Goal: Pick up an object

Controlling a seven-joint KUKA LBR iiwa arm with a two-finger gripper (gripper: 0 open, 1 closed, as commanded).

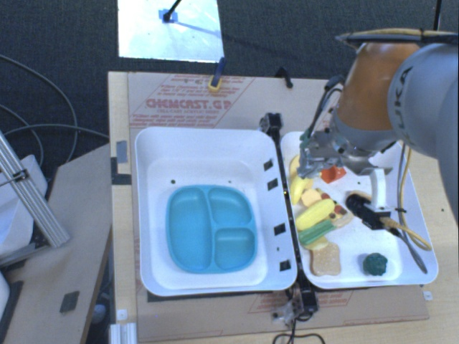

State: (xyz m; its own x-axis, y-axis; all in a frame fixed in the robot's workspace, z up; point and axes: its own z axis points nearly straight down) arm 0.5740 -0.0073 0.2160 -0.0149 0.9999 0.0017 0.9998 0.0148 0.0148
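Note:
My gripper (310, 165) hangs low over the far-left part of the right bin (412, 278), just above a yellow banana-like piece (297, 187). A small red piece (333, 174) lies right beside the gripper. Nearer the front lie a pale yellow piece (313, 196), a yellow corn cob (316, 213) and a green vegetable (316, 232). A slice of toast (326, 260) and a dark green broccoli-like lump (374, 264) sit by the bin's front wall. The arm's wrist hides the back of this bin.
The left bin (150, 192) holds a light blue divided plate (211, 228). A black clip rail (280, 192) runs between the two bins. Cardboard lies under both bins, and a shiny sheet (168, 20) lies beyond.

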